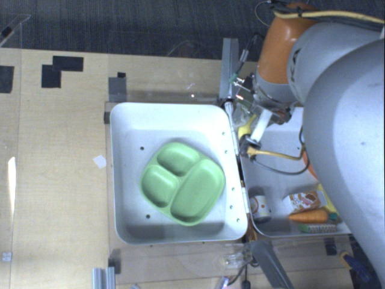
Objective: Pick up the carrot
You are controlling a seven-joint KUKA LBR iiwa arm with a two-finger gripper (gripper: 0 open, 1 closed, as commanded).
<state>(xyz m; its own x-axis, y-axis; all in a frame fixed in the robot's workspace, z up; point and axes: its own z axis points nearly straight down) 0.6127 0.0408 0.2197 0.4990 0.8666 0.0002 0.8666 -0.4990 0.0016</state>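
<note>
Carrot (308, 217) lies in right bin (283, 229), near front wall, beside a packet (302, 201) and small can (260, 205). Wooden bench (54, 161). Left bin (123, 161) w/ green divided tray (183, 182). Hand (251, 136) over bins' divide; grip state can't tell.

The scene is viewed from one fixed camera set above the surface (54, 179), looking down at a slant. Both white bins are taken in, the left bin (126, 161) whole, the right bin (271, 227) partly covered by the arm (343, 101) entering from the right, close to the lens.
</note>
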